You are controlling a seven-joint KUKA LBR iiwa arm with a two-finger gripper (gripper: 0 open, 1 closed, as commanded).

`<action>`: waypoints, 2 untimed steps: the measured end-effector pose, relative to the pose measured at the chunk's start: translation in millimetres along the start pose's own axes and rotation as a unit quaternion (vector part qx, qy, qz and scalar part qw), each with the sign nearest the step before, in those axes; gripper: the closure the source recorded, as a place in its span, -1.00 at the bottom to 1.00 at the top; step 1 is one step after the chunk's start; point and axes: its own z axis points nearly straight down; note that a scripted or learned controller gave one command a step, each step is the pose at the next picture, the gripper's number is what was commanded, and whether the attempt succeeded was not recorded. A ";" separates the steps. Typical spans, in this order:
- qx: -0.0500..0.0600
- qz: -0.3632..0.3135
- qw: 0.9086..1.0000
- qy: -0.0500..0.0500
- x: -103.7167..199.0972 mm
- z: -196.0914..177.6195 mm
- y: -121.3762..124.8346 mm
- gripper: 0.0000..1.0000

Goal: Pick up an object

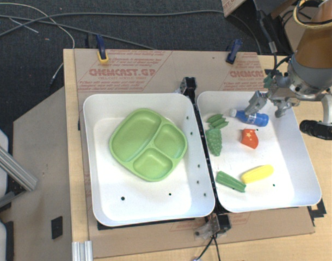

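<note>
My gripper [268, 108] hangs over the back of the right bin [302, 162], its two grey fingers spread apart and open. A small blue object [252, 118] lies on the bin floor just below the left finger [257, 101]; it is not between the fingers. In front of it lie a red piece [250, 138], a yellow piece [257, 173], a dark green stick [230, 181], a bumpy green piece [214, 141] and a green pod [216, 121].
The left bin [100, 200] holds a light green divided plate [148, 144]. A black clamp [189, 86] sits at the back where the bins meet. Blue clips [233, 51] hold the cardboard's back edge. Cables trail behind the bench.
</note>
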 end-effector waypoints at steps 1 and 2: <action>-0.007 -0.001 1.000 -0.001 0.5 -8.8 2.5 -1.00; -0.005 -0.001 1.000 0.000 7.1 38.8 -4.0 -1.00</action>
